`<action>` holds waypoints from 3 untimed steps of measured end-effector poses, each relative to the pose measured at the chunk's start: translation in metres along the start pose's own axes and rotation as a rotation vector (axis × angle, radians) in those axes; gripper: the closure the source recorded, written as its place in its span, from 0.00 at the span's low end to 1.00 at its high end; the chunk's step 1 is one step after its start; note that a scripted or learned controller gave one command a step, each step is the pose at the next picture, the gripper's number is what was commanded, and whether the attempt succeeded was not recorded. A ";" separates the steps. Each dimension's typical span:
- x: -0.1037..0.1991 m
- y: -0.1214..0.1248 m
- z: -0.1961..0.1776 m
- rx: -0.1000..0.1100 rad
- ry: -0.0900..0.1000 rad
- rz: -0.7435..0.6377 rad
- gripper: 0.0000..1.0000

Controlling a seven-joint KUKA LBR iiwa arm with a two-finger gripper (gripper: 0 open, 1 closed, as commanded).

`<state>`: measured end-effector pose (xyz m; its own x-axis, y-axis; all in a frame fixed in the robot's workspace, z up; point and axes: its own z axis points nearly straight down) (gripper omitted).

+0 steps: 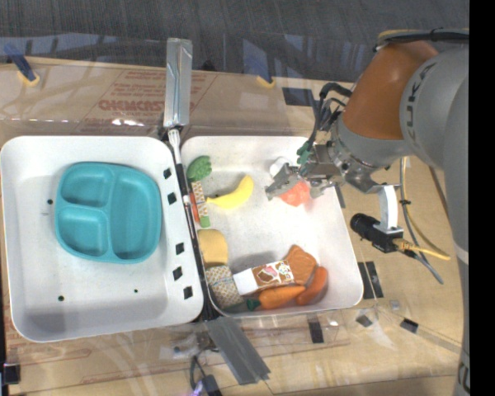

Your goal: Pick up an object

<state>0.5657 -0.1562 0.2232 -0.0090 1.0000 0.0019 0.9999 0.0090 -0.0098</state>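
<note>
Two shallow white bins side by side on bench (pixel 82 97). Left bin (pixel 16 221) holds one teal divided plate (pixel 107 211), lying flat in the upper-middle part, clear of the walls. Right bin (pixel 264 229) holds the clutter. Arm (pixel 396 97) comes in from the right, orange band over the bin's upper right corner. Gripper (pixel 293 180) is down inside the right bin at its upper right, near the far wall. Salmon-red object (pixel 297 195) lies directly under the gripper tip, touching or just beside it; partly covered, shape unclear. Cannot tell whether the claw is wide or narrow, nor whether it has the red object clamped. Yellow banana (pixel 235 192) lies on the bin floor left of the gripper, apart from it, curved with ends up. Green leafy item (pixel 200 168) sits in the upper left corner of the right bin, just beside the banana's left end. Yellow block (pixel 213 244) rests against the left wall, lower down. Woven tan item (pixel 221 285) sits just below the block, in the lower left corner. Along the near wall is a pile: white-and-brown packet (pixel 262 277), brown waffle-like piece (pixel 301 264) touching its right end, orange sausage-shaped item (pixel 282 297) beneath both. The pile is well apart from the gripper. Middle of the right bin floor is bare.
</note>
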 end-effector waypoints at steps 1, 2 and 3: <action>0.016 0.040 0.106 0.003 0.000 0.022 0.00; 0.052 -0.087 0.134 -0.004 0.000 -0.061 0.00; 0.072 -0.087 -0.004 -0.010 -0.001 0.092 0.00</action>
<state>0.4776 -0.0848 0.2282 0.0831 0.9965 0.0004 0.9965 -0.0831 0.0000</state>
